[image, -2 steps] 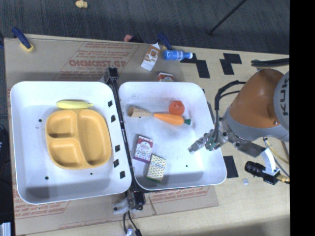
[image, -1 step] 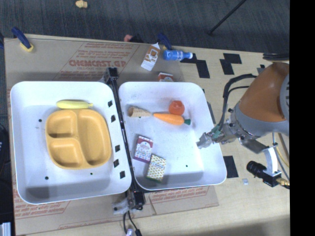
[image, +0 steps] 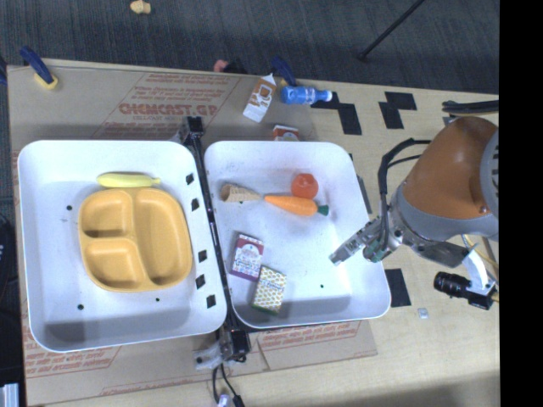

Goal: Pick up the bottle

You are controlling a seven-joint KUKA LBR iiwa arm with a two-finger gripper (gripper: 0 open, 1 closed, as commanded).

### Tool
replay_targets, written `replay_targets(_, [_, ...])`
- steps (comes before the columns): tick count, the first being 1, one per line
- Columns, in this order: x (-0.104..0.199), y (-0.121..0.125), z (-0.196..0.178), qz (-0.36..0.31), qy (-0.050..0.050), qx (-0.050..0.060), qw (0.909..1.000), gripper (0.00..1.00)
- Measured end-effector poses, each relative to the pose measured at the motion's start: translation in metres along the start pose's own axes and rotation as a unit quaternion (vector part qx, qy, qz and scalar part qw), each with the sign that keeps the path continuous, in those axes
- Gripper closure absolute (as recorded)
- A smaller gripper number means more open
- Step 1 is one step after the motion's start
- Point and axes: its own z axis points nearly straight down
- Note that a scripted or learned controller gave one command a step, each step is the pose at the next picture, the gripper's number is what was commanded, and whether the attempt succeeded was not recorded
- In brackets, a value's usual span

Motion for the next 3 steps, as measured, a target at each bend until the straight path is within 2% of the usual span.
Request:
replay_targets(1, [-0.001,0.000,-0.012,0.144,-0.002,-0.001,0.9895,1.00])
replay_targets(2, [0.000,0.000,0.003,0.061,0.000,0.000,0.9981,1.00])
replay_targets(3, [0.034,0.021,0.021,-0.085,0.000,0.000,0.9964,1.00])
